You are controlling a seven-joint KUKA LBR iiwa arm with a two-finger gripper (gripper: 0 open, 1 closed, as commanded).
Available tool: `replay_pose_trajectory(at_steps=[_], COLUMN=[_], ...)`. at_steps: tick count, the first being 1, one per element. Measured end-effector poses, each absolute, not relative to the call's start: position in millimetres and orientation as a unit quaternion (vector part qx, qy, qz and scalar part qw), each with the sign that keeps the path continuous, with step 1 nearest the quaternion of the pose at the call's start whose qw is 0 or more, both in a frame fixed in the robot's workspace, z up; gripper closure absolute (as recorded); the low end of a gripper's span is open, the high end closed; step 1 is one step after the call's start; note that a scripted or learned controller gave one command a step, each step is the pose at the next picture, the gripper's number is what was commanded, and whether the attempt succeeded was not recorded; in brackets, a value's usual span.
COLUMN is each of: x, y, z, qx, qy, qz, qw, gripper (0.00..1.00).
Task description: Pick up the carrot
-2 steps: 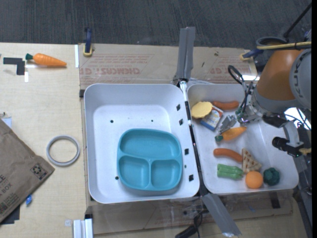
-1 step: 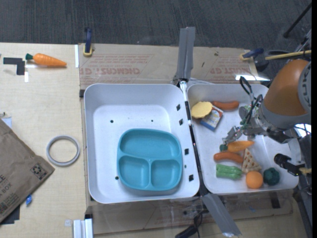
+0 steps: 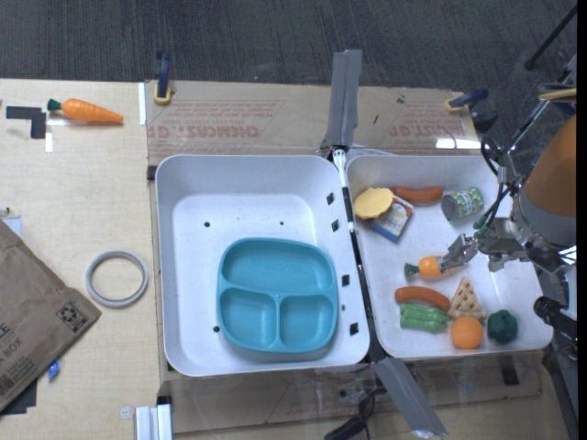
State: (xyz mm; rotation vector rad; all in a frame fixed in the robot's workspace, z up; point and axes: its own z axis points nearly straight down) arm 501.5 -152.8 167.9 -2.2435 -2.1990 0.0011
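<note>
**Camera view — gripper low in the right bin, by a small carrot**

My gripper [image 3: 465, 248] sits low over the right bin [image 3: 541, 339], metal fingers pointing left. Whether they are spread or pinched I cannot tell. Just left of the fingertips lies a small carrot [image 3: 427, 267]: rounded orange body, green tuft on its left end, at or near the tips; contact unclear.

Other contents of the right bin: round yellow disc [image 3: 373, 202], blue packet [image 3: 394, 222], two smooth orange-red sausage shapes [image 3: 417, 193] [image 3: 423, 295], crinkled clear cup [image 3: 461, 203], green ribbed vegetable [image 3: 423, 317], lattice-patterned wedge [image 3: 464, 299], orange ball [image 3: 467, 333], dark green knobbly lump [image 3: 502, 326].

The left bin [image 3: 183, 246] holds a teal three-compartment tray [image 3: 275, 294], glossy plastic with rounded corners.

A second, larger carrot [image 3: 84, 111], tapered, lies on the wooden bench [image 3: 73, 200] far left, well apart from both bins. A grey ring [image 3: 116, 277] lies there too.
</note>
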Motion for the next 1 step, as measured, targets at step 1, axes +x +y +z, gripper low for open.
replay_pose_trajectory(at_steps=[1], x=[565.2], y=[-128.0], z=[91.7], qx=[-0.702], qy=[-0.712], qz=[0.0003], qw=[0.000], gripper=[0.00])
